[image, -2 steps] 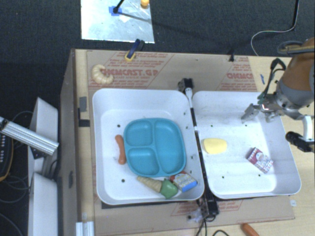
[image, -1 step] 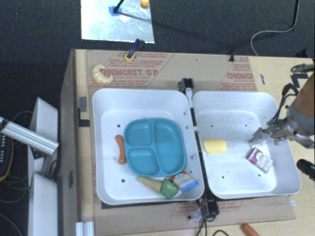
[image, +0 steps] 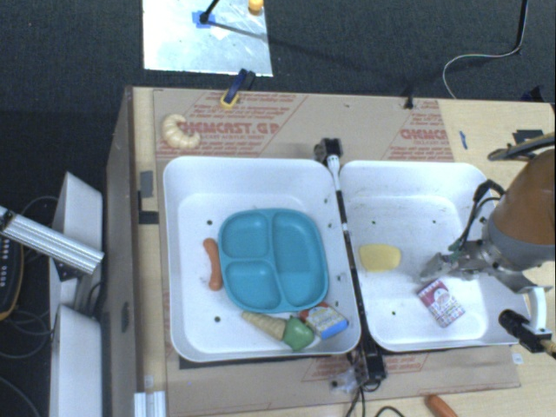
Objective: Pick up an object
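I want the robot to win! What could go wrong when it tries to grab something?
The small red-and-white packet lies flat on the right bin's floor, so the gripper might slide over it. It also sits near the bin's front wall, leaving little room. The yellow piece looks low and rounded, so it could slip.

Divided plate [image: 274, 259] in left bin [image: 187, 259], packet [image: 440, 302] in right bin [image: 417, 185]

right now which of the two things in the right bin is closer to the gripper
The red-and-white packet, just below the gripper; the yellow piece lies farther left.
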You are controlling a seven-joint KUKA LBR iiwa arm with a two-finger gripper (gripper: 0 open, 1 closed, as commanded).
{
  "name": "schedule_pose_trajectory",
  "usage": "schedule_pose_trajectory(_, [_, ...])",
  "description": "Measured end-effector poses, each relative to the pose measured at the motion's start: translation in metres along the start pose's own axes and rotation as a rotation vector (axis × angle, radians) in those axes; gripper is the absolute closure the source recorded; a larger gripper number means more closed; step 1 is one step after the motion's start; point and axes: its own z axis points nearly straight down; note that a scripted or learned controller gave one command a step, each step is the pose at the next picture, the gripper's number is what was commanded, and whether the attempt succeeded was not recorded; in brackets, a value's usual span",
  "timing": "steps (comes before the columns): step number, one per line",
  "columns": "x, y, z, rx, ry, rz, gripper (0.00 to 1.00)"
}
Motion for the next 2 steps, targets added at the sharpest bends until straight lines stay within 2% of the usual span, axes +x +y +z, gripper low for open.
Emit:
schedule_pose_trajectory(1, [0.067,-0.021,0.001,0.005,0.004,-0.002,0.00])
schedule_pose_trajectory(2, [0.013,-0.021,0.001,0.004,0.002,0.001,0.00])
